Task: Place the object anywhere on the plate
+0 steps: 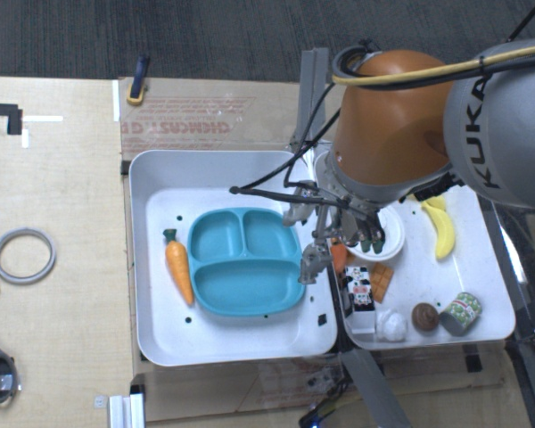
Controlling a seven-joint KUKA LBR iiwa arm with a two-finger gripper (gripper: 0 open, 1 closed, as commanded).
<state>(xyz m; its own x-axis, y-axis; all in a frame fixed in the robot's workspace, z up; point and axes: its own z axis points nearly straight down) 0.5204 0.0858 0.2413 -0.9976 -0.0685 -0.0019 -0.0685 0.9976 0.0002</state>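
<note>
Camera view: the hand is placed over the wall between the two bins, beside the plate; whether it is spread or pinching cannot be told. A red piece beneath it is possibly the object. Risk is judged: a drop short onto that wall. A carrot lies beside the plate.

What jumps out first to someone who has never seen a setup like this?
The big orange and grey arm looms over the seam between the two white bins. Next comes the bright blue divided plate in the left bin, with a carrot beside it. A yellow banana lies in the right bin.
</note>
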